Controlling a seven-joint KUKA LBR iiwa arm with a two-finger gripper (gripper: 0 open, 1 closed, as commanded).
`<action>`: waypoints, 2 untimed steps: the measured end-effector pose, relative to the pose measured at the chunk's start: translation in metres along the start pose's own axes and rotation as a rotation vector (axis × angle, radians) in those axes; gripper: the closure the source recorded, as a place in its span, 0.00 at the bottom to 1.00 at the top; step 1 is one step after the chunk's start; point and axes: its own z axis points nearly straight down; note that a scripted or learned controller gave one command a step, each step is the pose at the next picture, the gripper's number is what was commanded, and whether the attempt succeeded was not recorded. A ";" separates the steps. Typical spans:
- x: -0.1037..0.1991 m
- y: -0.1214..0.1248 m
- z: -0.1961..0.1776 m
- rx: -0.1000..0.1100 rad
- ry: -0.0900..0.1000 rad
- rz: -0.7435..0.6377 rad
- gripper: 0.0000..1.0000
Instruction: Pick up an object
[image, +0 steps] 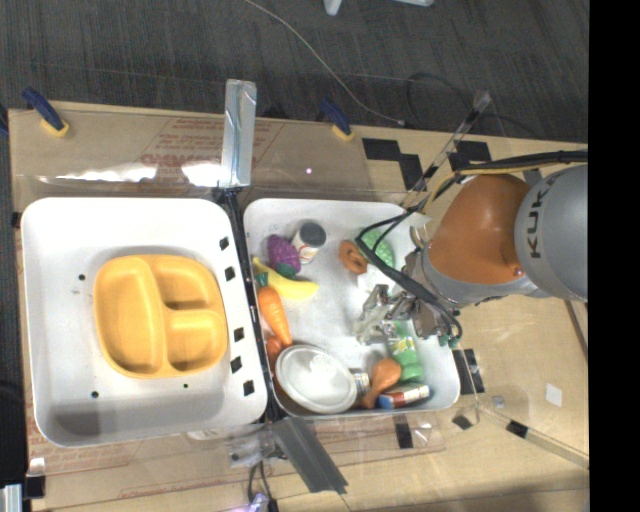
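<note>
On the tabletop (560, 340), the tool (378, 312) hangs low inside the right bin (330, 212) near its right edge; its grip cannot be judged, so nothing looks picked yet.

Green item (405, 350) partly hidden beneath the end effector (377, 318), its identity unclear; arm's base beyond the right edge.

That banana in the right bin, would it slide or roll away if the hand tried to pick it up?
The banana looks like smooth toy plastic, so probably light, stiff and a bit slippery. Its curve suggests it would pivot rather than roll far. It lies against the carrot and grapes, which might block a push.
</note>
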 end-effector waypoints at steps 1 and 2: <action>0.000 0.000 0.000 0.000 0.000 -0.001 0.00; -0.018 0.001 -0.009 -0.002 0.006 -0.114 0.00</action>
